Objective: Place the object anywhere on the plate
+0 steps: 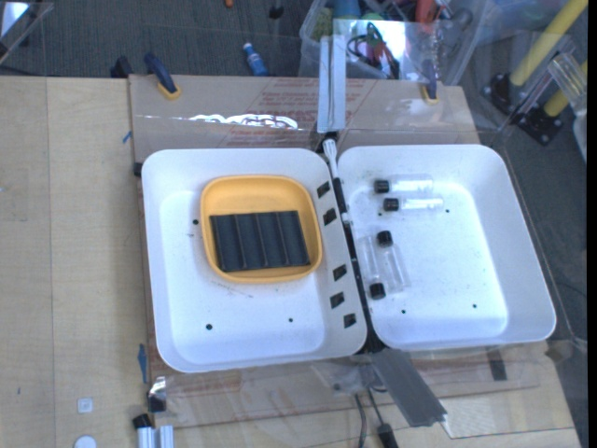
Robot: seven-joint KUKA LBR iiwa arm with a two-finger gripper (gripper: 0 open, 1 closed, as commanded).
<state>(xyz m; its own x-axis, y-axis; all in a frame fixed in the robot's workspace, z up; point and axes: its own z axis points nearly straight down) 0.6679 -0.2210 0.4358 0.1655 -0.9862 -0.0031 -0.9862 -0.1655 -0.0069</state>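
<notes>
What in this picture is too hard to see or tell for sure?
- Clear tubes with black caps in the right bin: see-through against white, exact count unclear.
- Dark ridged object on the yellow plate: too small to identify.
- Clutter in the plastic box: cut off by the top edge.

dark ridged object [259, 241] on yellow plate [216, 202] in left bin [177, 325]

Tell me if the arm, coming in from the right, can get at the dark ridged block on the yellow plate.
Probably yes. The dark block lies flat and uncovered on the yellow plate in the left bin, with nothing above it.
</notes>
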